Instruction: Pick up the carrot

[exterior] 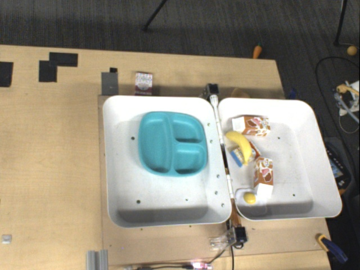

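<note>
The right bin (298, 151) holds a small pile along its left side. A yellow banana (238, 143) lies there, with a blue and white item (237, 157) under its lower end. A patch of orange (252, 150) peeks out just right of the banana; I cannot tell whether it is the carrot. Two brown and white printed cartons lie close by, one (254, 126) behind the banana and one (263, 173) in front of it. A small yellow piece (249, 197) rests at the bin's front left corner.
The left bin (121, 167) carries a teal divided plate (172, 143). A clamp (212, 90) sits at the back of the seam between the bins. A small box (144, 82) and a grey block (109, 82) stand behind the left bin.
</note>
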Robot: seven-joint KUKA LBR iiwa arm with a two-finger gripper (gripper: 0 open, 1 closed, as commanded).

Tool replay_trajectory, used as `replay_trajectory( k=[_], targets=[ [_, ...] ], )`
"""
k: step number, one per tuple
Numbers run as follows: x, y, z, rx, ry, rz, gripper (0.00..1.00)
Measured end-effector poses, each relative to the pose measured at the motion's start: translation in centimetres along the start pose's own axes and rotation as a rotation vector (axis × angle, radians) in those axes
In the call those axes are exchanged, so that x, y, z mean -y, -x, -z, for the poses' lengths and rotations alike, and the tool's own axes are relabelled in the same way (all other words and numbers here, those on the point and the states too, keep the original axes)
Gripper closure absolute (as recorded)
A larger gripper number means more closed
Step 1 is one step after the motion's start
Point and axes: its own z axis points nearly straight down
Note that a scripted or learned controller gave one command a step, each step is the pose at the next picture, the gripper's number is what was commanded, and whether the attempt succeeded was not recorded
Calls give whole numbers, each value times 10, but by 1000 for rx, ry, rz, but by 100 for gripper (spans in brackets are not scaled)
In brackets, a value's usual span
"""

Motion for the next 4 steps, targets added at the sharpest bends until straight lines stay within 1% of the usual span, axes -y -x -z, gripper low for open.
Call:
replay_trajectory(
  k=[1,2,3,4],
  targets=[
    [-4,-21,-9,0,0,2,0],
    [-9,-41,11,-2,1,42,0],
    [-19,-96,-27,2,-3,48,0],
    [-23,-112,-25,-2,0,3,0]
  ],
)
